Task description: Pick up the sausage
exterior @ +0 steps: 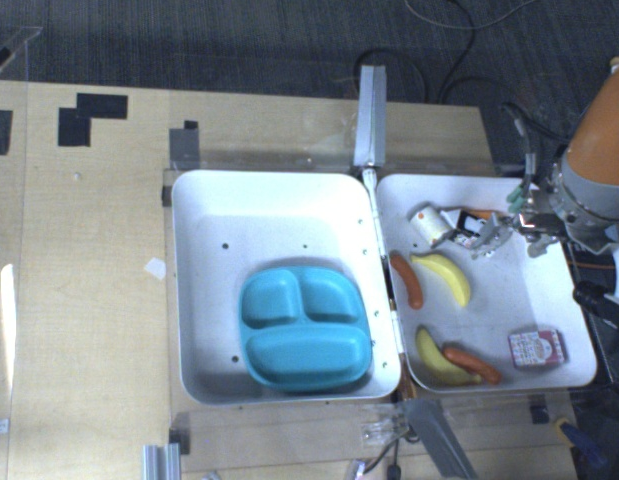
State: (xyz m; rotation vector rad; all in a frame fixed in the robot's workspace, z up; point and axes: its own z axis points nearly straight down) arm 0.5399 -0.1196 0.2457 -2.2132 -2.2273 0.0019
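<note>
Camera view is showing me the hand (489,236) hovering near the right bin's (579,373) far edge; I cannot tell its state. One sausage (407,278) is hugging the left wall, risking a collision; another sausage (471,363) is touching a banana (436,360).

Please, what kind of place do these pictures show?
Probably a robotics lab bench: a grey arm's two-finger gripper reaches over two shallow white bins holding toy-like food, such as a reddish-brown sausage, with cables behind.

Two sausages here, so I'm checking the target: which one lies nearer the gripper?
The sausage along the right bin's left wall, beside the upper banana. The other sausage lies by the front wall, farther from the gripper.
</note>
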